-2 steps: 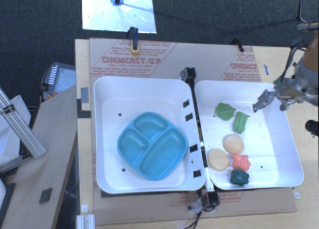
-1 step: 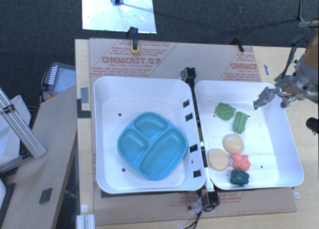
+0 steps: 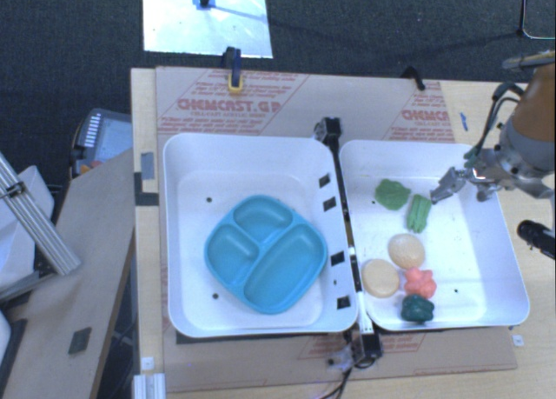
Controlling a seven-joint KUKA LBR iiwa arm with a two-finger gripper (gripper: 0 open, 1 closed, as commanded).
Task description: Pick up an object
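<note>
Start at the gripper [image 3: 453, 183]: you'll find it over the right bin [image 3: 486, 241], toward that bin's far right part, with its tip pointing left. Its grey fingers are small and partly blurred, so you cannot tell whether they stand apart or together, and nothing is seen between them. Just left of the tip, and slightly nearer to you, lies a long light-green piece [image 3: 419, 212], close to the tip; whether they touch is not clear. Left of that, a rounder green piece [image 3: 393, 194] sits apart from the gripper.

Move nearer along the same bin and you meet a pale yellow round item [image 3: 406, 250], then a tan round item [image 3: 380, 277] to its near left, the two almost touching. Right of the tan one is a pink-red lumpy toy [image 3: 420, 282], and just nearer than that a dark green toy [image 3: 417, 308] close to the bin's near wall.

Behind the gripper, the grey arm [image 3: 530, 141] with its orange band comes in from the right edge.

Across the divider, the left bin [image 3: 200, 171] holds a blue compartment plate [image 3: 265, 252], lying flat in its near-middle part. Both bins rest on a printed cardboard sheet [image 3: 261, 97] on the bench.
</note>
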